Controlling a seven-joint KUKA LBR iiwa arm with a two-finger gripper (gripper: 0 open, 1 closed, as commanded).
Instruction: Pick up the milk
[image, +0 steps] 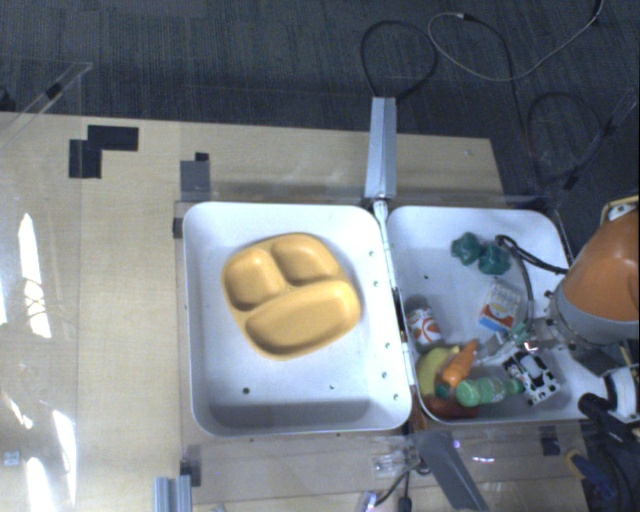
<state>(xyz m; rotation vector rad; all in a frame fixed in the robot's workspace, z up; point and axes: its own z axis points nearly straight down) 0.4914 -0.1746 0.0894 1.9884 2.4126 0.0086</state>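
- Toward the right side of the right bin (440, 232) lies the milk (499, 306), a small white carton with blue and red print, resting on the bin floor.
- Gripper (517, 352) sits just below and slightly right of the milk, near it; whether they touch cannot be told.
- Nothing is visibly held by the gripper; whether it is open or closed cannot be told from this view.
- Grey arm with orange band (605, 275) enters from the right edge, directly right of the milk.
- Below the milk, at the bin's lower edge, a cluster: a yellow fruit (432, 366), an orange carrot-shaped item (458, 366), a green bottle (487, 389) and a red item (447, 407), crowded together.
- White can with orange marking (421, 323) stands left of the milk, near the divider.
- Teal object (480, 252) lies above the milk, apart from it.
- Left bin (205, 330) holds a yellow three-compartment tray (290, 293) at its centre.
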